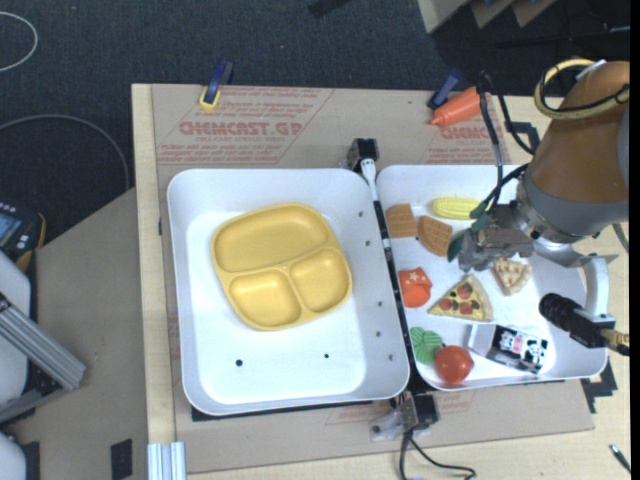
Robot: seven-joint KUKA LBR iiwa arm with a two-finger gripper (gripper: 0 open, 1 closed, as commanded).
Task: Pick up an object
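Your pincer (487,248) hangs low over the right bin (400,183), among the toy food — whether it is wide or narrow, you cannot tell. Just below it lies a pizza slice (463,301); beside it a cracker-like piece (511,275), a brown bread piece (435,235) and a corn cob (455,207). A tomato (453,364) sits nearer the front. The left bin (190,268) holds a yellow divided plate (280,265).

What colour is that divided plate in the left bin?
Yellow; the divided plate shows plainly in the camera view.
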